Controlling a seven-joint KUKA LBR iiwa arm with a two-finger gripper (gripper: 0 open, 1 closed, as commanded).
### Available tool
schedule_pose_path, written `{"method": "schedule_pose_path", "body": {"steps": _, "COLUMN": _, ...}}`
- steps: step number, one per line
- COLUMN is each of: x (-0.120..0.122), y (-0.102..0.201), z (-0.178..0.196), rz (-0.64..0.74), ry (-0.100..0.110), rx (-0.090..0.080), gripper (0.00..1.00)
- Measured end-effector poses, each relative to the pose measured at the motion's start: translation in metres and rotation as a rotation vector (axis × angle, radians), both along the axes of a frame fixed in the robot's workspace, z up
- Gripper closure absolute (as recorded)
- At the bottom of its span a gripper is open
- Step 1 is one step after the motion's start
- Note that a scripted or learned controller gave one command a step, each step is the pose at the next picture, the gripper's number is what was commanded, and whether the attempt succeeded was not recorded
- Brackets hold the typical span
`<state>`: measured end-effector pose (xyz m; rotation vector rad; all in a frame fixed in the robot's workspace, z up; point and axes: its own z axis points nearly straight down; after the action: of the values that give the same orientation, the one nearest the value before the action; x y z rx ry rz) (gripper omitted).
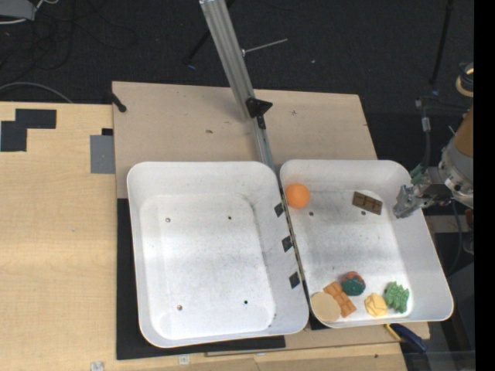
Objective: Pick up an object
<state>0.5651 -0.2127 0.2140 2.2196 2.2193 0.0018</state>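
The right bin (421, 242) holds the objects. An orange ball (297, 195) lies by its left wall. A small brown block (367, 202) rests near the back right. Along the front lie a tan round piece (326, 307), an orange waffle-like piece (339, 297), a dark teal and red object (353, 284), a yellow piece (376, 305) and a green leafy piece (397, 295). My gripper (406, 202) hangs at the bin's right rim, just right of the brown block, with nothing seen between its fingers.
The left bin (139, 207) sits beside the right one, with black clips (287, 243) on the shared wall. A slanted aluminium post (234, 68) rises behind the bins. The arm enters from the right edge.
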Motion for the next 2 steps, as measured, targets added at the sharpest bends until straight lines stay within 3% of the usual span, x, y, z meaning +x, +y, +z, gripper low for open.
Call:
{"method": "schedule_pose_path", "body": {"steps": 1, "x": 0.006, "y": 0.008, "z": 0.050, "rz": 0.002, "ry": -0.001, "rx": 0.000, "gripper": 1.00}}
{"method": "schedule_pose_path", "body": {"steps": 2, "x": 0.003, "y": 0.063, "z": 0.039, "rz": 0.004, "ry": 0.006, "rx": 0.004, "gripper": 1.00}}
